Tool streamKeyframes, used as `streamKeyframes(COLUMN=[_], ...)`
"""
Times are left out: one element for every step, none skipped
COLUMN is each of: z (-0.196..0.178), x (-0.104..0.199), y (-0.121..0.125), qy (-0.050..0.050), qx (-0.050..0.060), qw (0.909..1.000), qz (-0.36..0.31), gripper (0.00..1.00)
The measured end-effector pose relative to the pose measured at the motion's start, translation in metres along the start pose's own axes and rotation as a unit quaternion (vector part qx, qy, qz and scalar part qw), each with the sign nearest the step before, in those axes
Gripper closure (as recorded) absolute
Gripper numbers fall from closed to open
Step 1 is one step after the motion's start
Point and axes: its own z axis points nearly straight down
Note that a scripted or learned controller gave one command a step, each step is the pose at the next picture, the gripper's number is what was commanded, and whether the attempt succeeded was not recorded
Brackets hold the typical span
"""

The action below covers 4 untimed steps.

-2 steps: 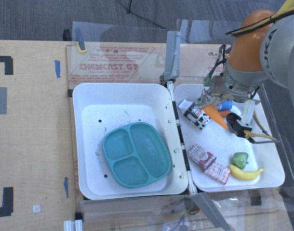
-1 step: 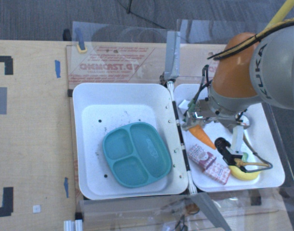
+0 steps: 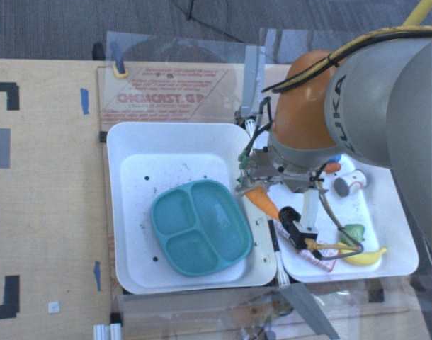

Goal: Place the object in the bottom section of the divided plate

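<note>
Claw [image 3: 253, 184] under the orange wrist band, grip state impossible to tell, orange carrot-like object [image 3: 263, 202] just below it over the bins' shared rim, teal divided plate [image 3: 200, 226] left of the claw in the left bin [image 3: 131, 161], yellow banana [image 3: 365, 257] farther right

The divided plate [image 3: 200, 226] is teal, a rounded rectangle with three compartments: two smaller ones on its left side and one larger on its right. It lies flat in the left white bin [image 3: 131, 161], toward the near right part of the floor, turned slightly askew to the bin's walls. An orange carrot-shaped object [image 3: 263, 202] lies tilted just right of the plate's far right corner, over the seam between the two bins, its narrower end pointing near and right.
</note>
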Motion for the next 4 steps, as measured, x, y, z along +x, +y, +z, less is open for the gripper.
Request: streamKeyframes(z=[0.0, 0.0, 0.0, 0.0], x=[-0.015, -0.002, -0.028, -0.028], y=[0.0, -0.025, -0.013, -0.013], qy=[0.0, 0.0, -0.001, -0.001], qx=[0.001, 0.0, -0.002, -0.002], qw=[0.9977, 0.9904, 0.9932, 0.9933], qz=[-0.068, -0.138, -0.116, -0.116], gripper=[1.0, 1.0, 1.0, 0.0])
